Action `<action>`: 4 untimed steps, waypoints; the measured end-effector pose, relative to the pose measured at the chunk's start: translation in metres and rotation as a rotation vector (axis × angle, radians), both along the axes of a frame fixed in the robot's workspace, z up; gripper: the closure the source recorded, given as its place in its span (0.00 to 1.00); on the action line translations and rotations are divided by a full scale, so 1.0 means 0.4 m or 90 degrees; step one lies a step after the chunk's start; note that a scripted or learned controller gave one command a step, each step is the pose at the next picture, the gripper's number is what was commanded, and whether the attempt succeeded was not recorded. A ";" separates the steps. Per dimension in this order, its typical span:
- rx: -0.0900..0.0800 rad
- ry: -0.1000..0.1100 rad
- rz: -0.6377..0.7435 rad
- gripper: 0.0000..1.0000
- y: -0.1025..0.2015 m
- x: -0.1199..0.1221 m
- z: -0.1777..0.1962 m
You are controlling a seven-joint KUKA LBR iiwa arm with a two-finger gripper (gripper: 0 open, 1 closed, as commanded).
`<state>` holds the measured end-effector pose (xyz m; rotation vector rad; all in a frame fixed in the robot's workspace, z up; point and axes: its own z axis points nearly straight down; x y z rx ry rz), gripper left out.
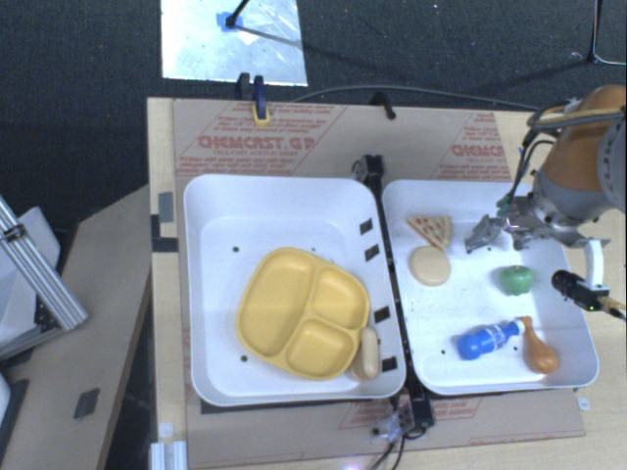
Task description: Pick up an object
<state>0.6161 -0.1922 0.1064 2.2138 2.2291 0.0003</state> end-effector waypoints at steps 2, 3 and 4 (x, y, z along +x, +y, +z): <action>-0.001 -0.004 0.001 1.00 0.001 0.006 -0.025; -0.002 -0.005 -0.001 1.00 -0.002 0.004 0.138; -0.001 -0.004 -0.001 1.00 -0.003 0.008 0.258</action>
